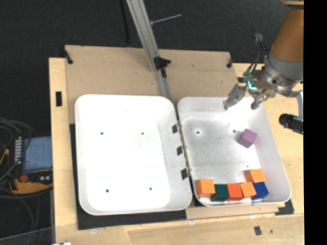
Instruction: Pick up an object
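Even overhead light, soft shadows, slightly grainy, white bins point(127, 103) nearly overexposed.

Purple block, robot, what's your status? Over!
Gripper open, above right bin's far edge, holding nothing. Purple block alone mid-bin, apart from the fingers. Other blocks bunched along near wall; nothing in the way.

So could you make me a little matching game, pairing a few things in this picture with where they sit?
Things:
1. purple block
2. green block
3. blue block
4. gripper

Places:
A. near corner of the right bin, beside the orange blocks, on the arm's side
B. over the far edge of the right bin, fingers apart
C. alone in the middle of the right bin
D. in the near row, between two orange blocks

Pairs: 1-C, 2-D, 3-A, 4-B
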